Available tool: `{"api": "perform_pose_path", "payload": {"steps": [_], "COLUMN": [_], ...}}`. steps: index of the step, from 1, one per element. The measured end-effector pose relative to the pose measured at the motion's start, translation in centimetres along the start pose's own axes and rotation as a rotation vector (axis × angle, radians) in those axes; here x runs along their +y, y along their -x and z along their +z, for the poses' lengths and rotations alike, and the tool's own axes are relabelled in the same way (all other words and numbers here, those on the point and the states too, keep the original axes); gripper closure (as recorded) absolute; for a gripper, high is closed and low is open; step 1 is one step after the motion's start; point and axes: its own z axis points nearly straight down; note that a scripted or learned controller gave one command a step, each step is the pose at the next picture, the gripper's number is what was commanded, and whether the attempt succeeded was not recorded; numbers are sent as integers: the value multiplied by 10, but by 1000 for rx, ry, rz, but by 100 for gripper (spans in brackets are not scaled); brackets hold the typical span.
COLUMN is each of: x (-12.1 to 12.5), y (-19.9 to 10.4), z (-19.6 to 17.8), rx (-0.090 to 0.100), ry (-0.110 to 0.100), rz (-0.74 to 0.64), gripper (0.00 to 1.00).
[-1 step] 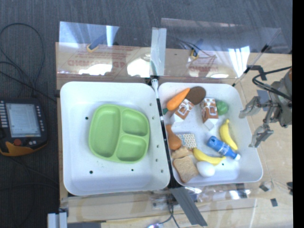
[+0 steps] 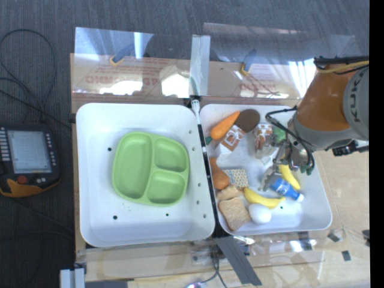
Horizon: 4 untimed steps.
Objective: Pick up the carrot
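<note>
At the far left a teach pendant (image 2: 27, 159) lies on the dark floor, its cable looping up past the frame's edge. On the worktop (image 2: 141, 80), the left bin (image 2: 96, 122) holds a green divided plate (image 2: 151, 168). The right bin (image 2: 315, 212) is crowded. The carrot (image 2: 224, 125) lies at its upper left, tilted, its tip touching a brown round item (image 2: 249, 119) too dim to name. Below it sit a small printed carton (image 2: 232, 139), an orange piece (image 2: 219, 177) half hidden against the bin wall, a cracker (image 2: 238, 177), bread slices (image 2: 233, 209), a white egg (image 2: 260, 213) and a banana (image 2: 263, 198). The hand (image 2: 287, 168) hangs low over a blue-capped bottle (image 2: 285, 188), well apart from the carrot; its fingers blur into the clutter, so I cannot tell how far they are spread or whether they grip anything. The arm (image 2: 327, 110) is cut off at the right.
</note>
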Motion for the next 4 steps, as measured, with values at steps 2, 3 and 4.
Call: {"api": "perform_pose_path", "payload": {"steps": [2,3,4], "x": [150,149,150], "y": [43,43,44], "z": [-64,-65,-75], "rx": [-12,-12,-16], "ry": [-2,-4,-5], "rz": [-108,-106,-107], "gripper": [0,0,100]}}
